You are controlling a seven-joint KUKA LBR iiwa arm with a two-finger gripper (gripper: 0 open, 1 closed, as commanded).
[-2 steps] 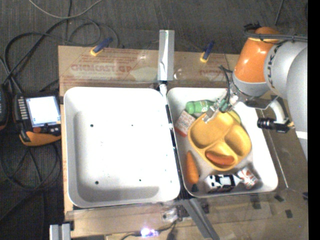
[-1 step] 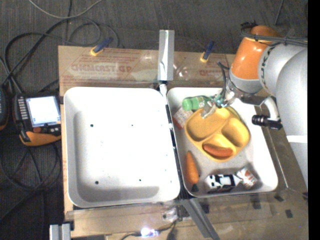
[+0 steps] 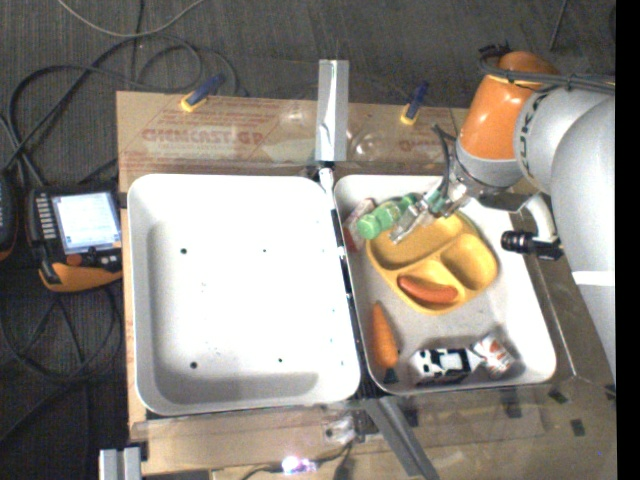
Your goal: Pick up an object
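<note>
The right bin holds several objects. A green bottle lies at its far left, beside a yellow divided dish. A red sausage rests in the dish's near compartment. An orange carrot lies below the dish, with a black-and-white toy and a small can near the front wall. My gripper hangs low over the dish's far-left rim, right next to the bottle's cap end. Whether it touches the bottle is unclear.
The left bin sits beside the right one, parted from it by a thin ridge. A metal post stands behind the bins. The arm's orange band and grey body cover the right bin's far-right corner.
</note>
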